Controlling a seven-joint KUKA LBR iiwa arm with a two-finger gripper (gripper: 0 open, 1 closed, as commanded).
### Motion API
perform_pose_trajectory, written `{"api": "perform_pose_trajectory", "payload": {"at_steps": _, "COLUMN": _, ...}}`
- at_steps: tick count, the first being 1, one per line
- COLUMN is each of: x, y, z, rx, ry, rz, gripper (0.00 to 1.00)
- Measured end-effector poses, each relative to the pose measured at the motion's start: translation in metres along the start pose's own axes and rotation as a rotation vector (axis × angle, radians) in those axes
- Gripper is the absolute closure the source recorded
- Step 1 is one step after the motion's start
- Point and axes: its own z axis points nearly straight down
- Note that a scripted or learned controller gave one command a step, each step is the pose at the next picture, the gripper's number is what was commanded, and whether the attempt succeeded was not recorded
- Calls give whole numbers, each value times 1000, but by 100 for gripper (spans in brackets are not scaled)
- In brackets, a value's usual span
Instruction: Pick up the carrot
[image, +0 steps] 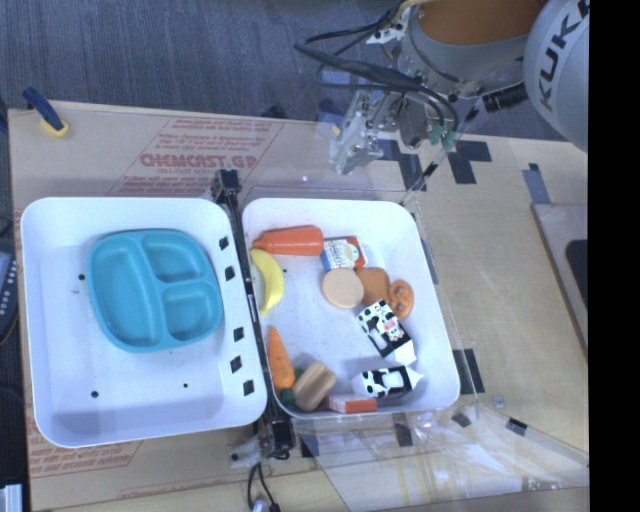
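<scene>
The small orange toy carrot (280, 360) lies at the right white bin's (432, 330) lower-left edge. The two-finger gripper (362, 138), fingers apart and empty, hovers at upper centre; approach has yet to begin.

Robotics lab: KUKA arm (470, 30) over bench (500, 270) w/ two white bins (40, 400).

bright, even light | soft shadows | slight blur throughout

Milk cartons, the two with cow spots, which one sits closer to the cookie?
The upper milk carton, lying just below the round cookie. The other milk carton sits at the bin's lower edge.
</scene>
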Motion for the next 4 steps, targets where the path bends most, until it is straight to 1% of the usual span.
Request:
{"api": "perform_pose_trajectory", "payload": {"at_steps": 1, "x": 36, "y": -35, "z": -38, "rx": -4, "ry": 2, "rz": -489, "gripper": 100}}
{"api": "perform_pose_trajectory", "payload": {"at_steps": 2, "x": 39, "y": -92, "z": -26, "rx": -11, "ry": 10, "rz": -848, "gripper": 100}}
{"api": "perform_pose_trajectory", "payload": {"at_steps": 3, "x": 39, "y": -92, "z": -26, "rx": -11, "ry": 9, "rz": -849, "gripper": 0}}
{"api": "perform_pose_trajectory", "payload": {"at_steps": 4, "x": 49, "y": -62, "z": 77, "rx": -18, "ry": 14, "rz": -838, "gripper": 0}}
